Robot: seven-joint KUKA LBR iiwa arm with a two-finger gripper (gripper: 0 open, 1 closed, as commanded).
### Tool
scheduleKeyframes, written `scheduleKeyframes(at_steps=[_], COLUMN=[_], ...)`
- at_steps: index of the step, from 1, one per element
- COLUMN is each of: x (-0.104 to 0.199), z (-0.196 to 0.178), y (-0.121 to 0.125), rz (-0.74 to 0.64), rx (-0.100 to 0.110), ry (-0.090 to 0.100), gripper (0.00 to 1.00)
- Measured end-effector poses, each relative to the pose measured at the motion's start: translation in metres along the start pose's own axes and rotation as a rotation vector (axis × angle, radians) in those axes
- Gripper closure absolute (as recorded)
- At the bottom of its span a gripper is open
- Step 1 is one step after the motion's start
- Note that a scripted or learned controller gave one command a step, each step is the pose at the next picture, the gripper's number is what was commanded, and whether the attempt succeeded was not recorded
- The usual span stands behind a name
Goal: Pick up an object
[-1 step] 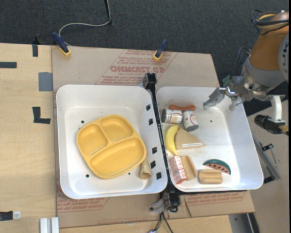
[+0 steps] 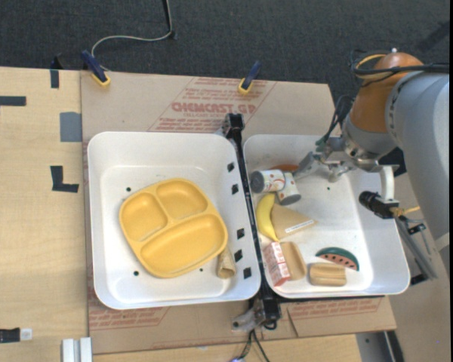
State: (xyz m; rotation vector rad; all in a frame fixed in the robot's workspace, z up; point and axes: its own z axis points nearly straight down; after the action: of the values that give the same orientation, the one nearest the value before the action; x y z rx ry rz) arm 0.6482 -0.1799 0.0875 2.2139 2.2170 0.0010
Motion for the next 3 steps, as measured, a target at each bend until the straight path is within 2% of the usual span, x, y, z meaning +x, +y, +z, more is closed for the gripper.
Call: scheduleKeyframes(at_steps=[1,2,3], x=[0.027,0.027,0.034], z=[0.001,0.001,-0.01], y=[0.017,0.015,0.017], rz=[0.006,0.006,0.004], rx=[0.014,0.009,0.013], ry=[-0.018,-0.017,-0.001], gripper=[0.0,0.0,1.0])
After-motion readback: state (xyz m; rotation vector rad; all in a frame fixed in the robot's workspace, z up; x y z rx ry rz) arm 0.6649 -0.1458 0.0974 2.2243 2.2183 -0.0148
